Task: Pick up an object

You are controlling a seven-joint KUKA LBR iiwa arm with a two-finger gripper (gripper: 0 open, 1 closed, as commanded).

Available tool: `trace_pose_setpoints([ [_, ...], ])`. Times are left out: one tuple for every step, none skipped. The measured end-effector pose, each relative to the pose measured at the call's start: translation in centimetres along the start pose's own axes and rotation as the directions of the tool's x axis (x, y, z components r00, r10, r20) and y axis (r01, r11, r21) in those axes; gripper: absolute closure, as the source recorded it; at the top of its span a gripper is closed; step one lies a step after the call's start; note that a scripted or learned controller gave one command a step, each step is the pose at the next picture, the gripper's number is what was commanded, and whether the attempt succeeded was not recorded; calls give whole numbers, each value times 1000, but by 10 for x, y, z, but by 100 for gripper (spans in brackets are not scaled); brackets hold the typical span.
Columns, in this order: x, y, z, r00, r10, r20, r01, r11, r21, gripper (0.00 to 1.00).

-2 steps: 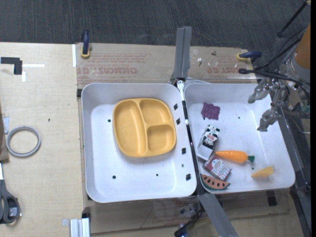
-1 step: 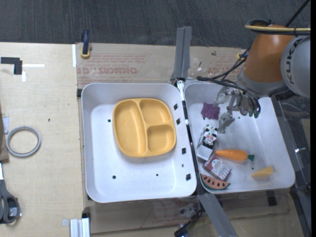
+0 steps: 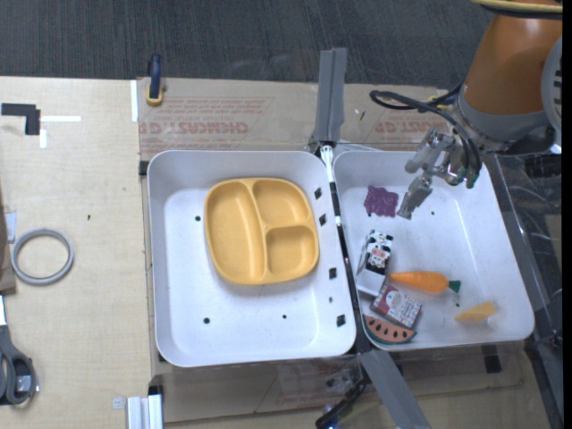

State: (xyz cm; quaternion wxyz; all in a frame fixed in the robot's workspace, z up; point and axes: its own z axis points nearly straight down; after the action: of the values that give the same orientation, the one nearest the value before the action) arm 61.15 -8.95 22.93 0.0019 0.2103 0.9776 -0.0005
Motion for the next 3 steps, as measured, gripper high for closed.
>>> trace_pose_setpoints([
  [-31, 1, 136, 943, 334, 0, -334, 943, 0, 0],
  [-38, 16, 37, 924, 382, 0, -382, 924, 1, 0],
  [-27, -16, 138, 457, 889, 0, -889, 457, 6, 0],
])
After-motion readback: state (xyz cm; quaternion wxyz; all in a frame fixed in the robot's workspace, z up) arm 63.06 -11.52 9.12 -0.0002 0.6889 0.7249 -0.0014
